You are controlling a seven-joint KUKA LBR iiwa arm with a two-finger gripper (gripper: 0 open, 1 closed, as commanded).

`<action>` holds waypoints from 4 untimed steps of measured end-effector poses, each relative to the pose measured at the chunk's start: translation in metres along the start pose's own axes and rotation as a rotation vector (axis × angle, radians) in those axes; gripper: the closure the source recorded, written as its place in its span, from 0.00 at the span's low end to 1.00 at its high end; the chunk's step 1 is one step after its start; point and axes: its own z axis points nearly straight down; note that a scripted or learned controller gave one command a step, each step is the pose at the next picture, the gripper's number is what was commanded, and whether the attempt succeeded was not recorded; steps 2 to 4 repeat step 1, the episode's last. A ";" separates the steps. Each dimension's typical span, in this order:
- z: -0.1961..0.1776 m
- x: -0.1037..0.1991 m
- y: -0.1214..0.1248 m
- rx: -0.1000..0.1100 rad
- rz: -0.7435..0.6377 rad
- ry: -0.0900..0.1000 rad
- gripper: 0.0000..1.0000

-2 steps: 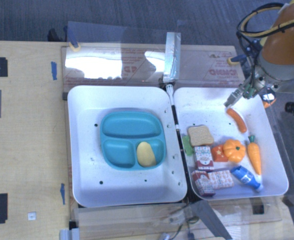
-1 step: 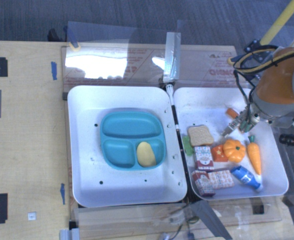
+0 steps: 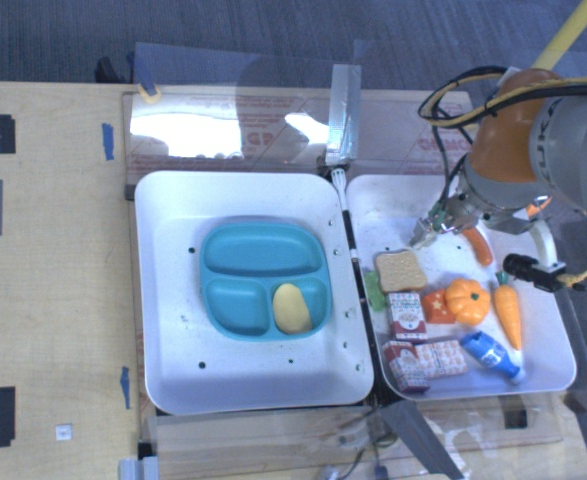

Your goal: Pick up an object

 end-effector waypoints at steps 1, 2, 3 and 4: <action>0.001 -0.032 0.026 0.004 0.031 0.000 1.00; 0.001 -0.032 0.026 0.004 0.031 0.000 1.00; 0.001 -0.032 0.026 0.004 0.031 0.000 1.00; 0.001 -0.032 0.026 0.004 0.031 0.000 1.00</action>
